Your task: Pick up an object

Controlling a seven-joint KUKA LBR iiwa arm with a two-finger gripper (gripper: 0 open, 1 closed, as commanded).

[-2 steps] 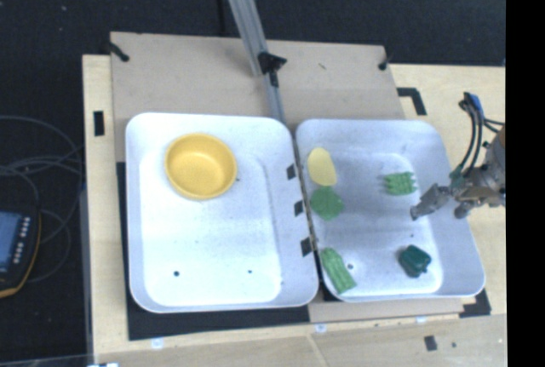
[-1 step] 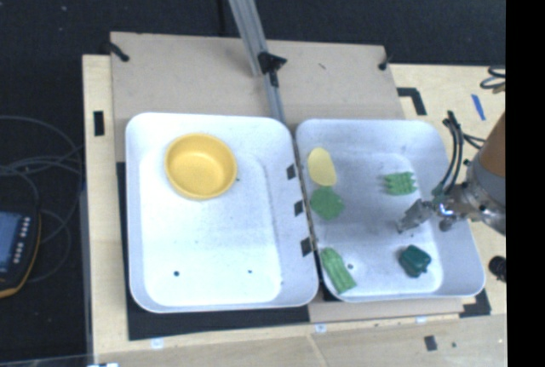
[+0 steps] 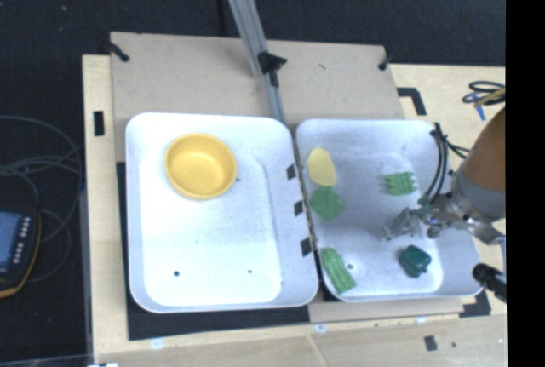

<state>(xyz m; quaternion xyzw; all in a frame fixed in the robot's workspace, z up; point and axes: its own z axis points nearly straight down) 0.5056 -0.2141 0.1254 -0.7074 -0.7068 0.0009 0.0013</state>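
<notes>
Here, seen from above at a slant, a pale worktop [image 3: 213,59] carries two shallow white bins side by side; the left bin [image 3: 209,272] holds a round yellow bowl [image 3: 201,165] near its upper left corner, sitting upright; the right bin [image 3: 366,135] holds five small things. A pale yellow oval piece [image 3: 321,167] lies close to that bin's left wall; just below it, nearly touching, lies a flat green piece [image 3: 327,204]; lower still, by the bottom left corner, a ridged light green piece [image 3: 339,269] lies at a slant; a striped light green piece [image 3: 398,183] sits toward the upper right, well apart from the others; a dark green block [image 3: 415,260] sits near the lower right corner. The grey arm [image 3: 487,178] with its orange band reaches in from the right, over the right bin's right side; the gripper [image 3: 407,226] hangs between the striped piece and the dark green block, touching neither as far as can be seen; whether its fingers are spread or pressed together cannot be made out, and nothing is visibly between them. A thin metal pole [image 3: 247,12] slants down from the top toward the gap between the bins.
</notes>
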